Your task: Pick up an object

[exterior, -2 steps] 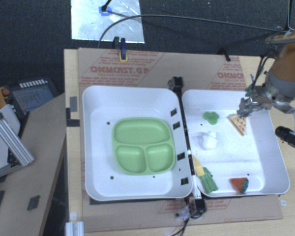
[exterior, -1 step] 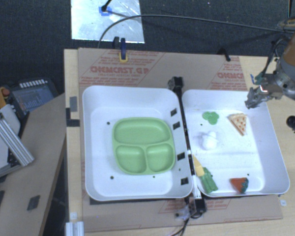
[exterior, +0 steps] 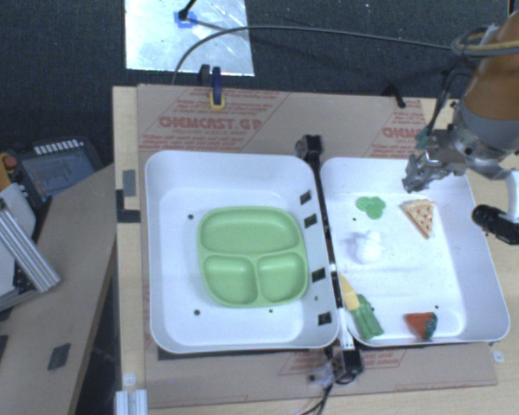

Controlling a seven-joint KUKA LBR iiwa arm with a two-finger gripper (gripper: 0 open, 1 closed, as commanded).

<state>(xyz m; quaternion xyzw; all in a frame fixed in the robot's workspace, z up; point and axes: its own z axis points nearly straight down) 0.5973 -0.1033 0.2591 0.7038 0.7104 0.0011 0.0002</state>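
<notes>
1. Bins sit side by side on the bench: the left bin carries a green divided tray, the right bin carries the loose items.
2. Candidates for picking all lie in the right bin — a pizza slice toward its far right, a small green piece near its far left, a white lump just in front of that.
3. Along the near edge of that bin I see a corn cob in the left corner and a red piece further right.
4. The gripper hangs over the far edge of the right bin, just behind the pizza slice. From where I stand I cannot tell how far its tips are spread, and nothing shows between them.
5. Progress, as I judge it: nothing is lifted yet — every item rests on the bin floor. Descent, closing and lift all remain, with the pizza slice the nearest target.
</notes>
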